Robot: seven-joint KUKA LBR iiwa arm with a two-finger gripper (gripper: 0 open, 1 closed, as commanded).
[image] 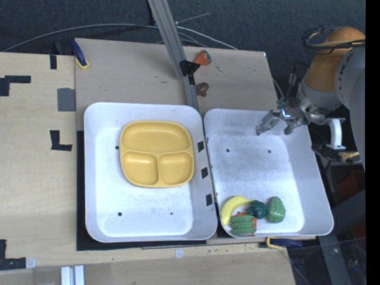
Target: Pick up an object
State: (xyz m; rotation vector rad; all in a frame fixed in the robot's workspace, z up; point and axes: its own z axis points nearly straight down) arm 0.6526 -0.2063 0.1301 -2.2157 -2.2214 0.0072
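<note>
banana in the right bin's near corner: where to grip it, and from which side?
Probably the upper arch of the banana, coming straight down. It lies flat, curved along the right bin corner's left wall, with a red-and-green toy and a dark green toy pressed against its inner side. Set the gripper fingers across the arch's narrow width, away from that cluster.

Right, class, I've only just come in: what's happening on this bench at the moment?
A grey robot arm reaches in from the right, its gripper open over the far edge of the right bin, holding nothing. The toy food is bunched in that bin's near corner: a banana, a dark green piece, a lighter green piece and a green and red piece. A yellow divided plate lies in the left bin.
</note>
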